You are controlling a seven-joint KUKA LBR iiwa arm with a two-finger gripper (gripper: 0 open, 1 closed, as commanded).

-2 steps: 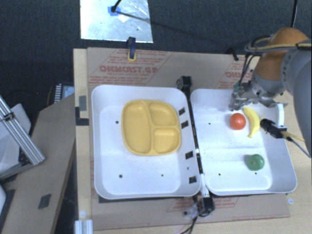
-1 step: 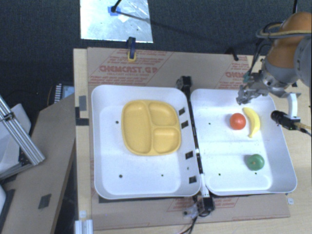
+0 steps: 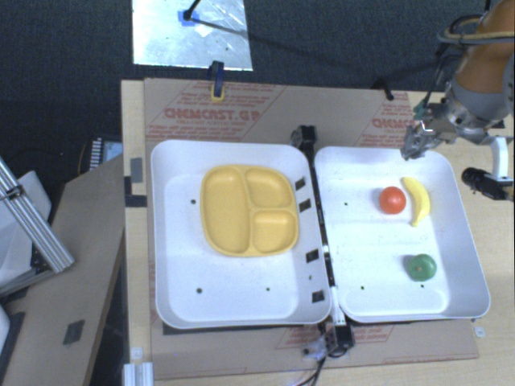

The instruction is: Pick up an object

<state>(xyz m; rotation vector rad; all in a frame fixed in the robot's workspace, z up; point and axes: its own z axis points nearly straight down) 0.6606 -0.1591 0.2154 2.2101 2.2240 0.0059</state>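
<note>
Nothing grabbed yet: the hand (image 3: 416, 145) hovers over the far edge of the right bin (image 3: 354, 296), can't tell its state from here, while the tomato (image 3: 392, 200), banana (image 3: 417, 200) and green fruit (image 3: 420, 267) sit untouched in it.

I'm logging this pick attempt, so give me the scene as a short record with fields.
left bin: yellow divided plate
right bin: orange ball, banana, green ball
banana and orange ball: side by side, very close
gripper: over the right bin's far edge, holding nothing
picked up: nothing yet
</note>
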